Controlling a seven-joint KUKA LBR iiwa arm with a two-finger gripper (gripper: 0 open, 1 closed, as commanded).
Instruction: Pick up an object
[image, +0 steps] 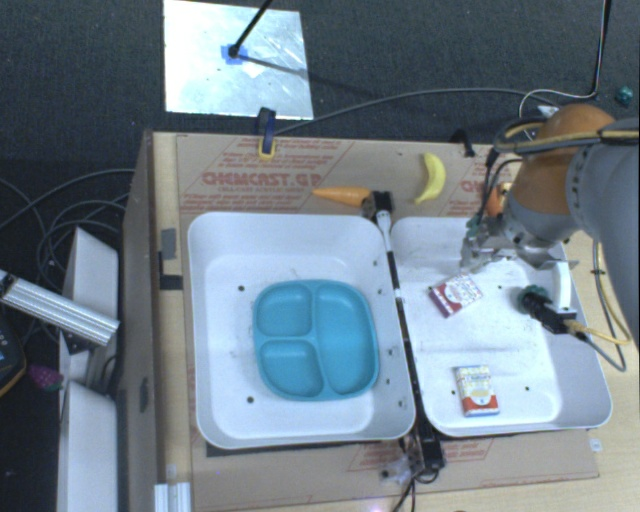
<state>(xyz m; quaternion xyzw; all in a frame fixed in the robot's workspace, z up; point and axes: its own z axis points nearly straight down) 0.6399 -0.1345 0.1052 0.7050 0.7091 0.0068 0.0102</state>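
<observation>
We see the claw (478, 250) hanging at one o'clock of the red packet (455, 296); its grip we cannot tell.

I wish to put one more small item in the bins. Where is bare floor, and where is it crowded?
Left bin: free strips around the blue divided plate, widest along its far side. Right bin: bare floor between the red packet and the small box, and in its near right corner. The far part is crowded: the tool hangs there beside the packet.

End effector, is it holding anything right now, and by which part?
Nothing is seen between its fingers. The end effector hangs over the right bin, just above the red and white packet.
</observation>
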